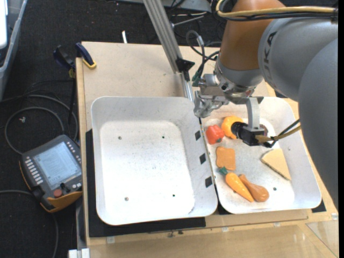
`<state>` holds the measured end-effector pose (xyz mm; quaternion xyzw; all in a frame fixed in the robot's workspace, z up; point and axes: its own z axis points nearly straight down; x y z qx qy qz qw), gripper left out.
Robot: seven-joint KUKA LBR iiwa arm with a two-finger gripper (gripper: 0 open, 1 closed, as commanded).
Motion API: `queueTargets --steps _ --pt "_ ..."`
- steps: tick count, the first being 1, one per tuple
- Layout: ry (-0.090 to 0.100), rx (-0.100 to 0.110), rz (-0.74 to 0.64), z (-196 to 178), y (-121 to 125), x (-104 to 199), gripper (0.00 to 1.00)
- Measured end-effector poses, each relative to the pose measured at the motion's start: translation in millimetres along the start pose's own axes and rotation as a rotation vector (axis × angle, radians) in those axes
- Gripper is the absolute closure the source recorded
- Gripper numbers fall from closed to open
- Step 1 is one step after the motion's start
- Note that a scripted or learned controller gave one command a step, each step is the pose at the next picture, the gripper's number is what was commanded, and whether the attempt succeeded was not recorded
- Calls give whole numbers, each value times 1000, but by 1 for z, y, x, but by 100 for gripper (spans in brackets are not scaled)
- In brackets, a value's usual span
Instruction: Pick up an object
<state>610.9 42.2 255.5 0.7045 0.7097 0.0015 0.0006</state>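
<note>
Gripper (228,107) hangs over the right bin (301,198) near its upper-left corner, finger state cannot tell, nothing seen held; red pepper (214,134) just below it, yellow piece (231,126) beside; orange square (226,158), one carrot (237,185), one brown drumstick (254,190), one cheese wedge (276,163) lower; left bin (107,114) has open floor.

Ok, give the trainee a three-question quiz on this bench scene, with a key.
1. True or false: the carrot lies in the left bin.
2. Which item lies nearest the right bin's right-hand side? A) carrot B) cheese wedge C) orange square
3. Fill in: the red piece lies just beside the ___ between the bins.

Key: 1 false; 2 B; 3 divide.
</note>
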Motion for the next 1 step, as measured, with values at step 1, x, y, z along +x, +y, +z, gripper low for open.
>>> queueTargets --steps 1 --pt "0 0 1 1 16 42 100"
